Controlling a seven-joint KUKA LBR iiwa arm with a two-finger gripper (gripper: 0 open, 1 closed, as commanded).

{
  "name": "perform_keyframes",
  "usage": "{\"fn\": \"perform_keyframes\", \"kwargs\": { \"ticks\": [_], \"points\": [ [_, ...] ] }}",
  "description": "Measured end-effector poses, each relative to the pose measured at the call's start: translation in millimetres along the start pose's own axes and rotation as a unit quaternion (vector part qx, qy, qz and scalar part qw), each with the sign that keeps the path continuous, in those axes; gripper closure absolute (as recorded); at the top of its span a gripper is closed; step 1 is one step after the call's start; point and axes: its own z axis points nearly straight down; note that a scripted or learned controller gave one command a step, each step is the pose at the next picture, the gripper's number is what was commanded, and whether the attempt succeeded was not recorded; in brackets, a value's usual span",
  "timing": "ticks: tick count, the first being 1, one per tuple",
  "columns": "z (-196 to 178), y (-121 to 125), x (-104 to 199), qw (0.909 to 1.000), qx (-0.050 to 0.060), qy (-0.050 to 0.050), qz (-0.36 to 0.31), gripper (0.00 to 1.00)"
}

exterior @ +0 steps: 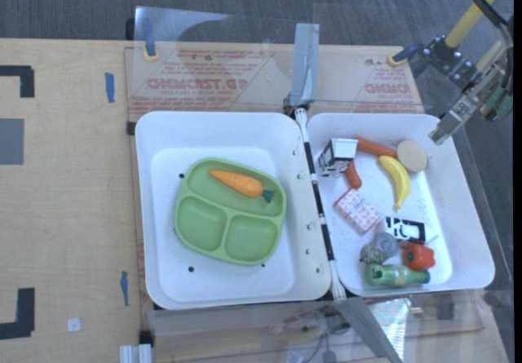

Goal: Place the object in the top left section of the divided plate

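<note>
A: Carrot (238, 183) is seen lying across the large upper section of the green divided plate (196, 232), leaf end turned toward the plate's right rim.

B: Noted. The plate is set in the left bin (163, 272).

A: To the plate's right, the right bin (473, 255) is loaded: banana (398, 179), pink packet (357, 210), green bottle (395, 276), tomato (418, 255).

B: Gripper (444, 131) is found farthest from the plate, above the right bin's upper right corner. Finger state cannot be told.
</note>
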Motion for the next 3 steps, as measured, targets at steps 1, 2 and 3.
{"fn": "perform_keyframes", "kwargs": {
  "ticks": [1,2,3],
  "points": [
    [-5.1,-37.2,-138.5,0.9949,0.001,-0.001,0.101,1.00],
    [-4.9,18.6,-200.7,0.9942,0.001,-0.001,0.108,1.00],
    [127.9,37.7,-172.7,0.9994,0.001,0.001,-0.034,1.00]
  ]
}}
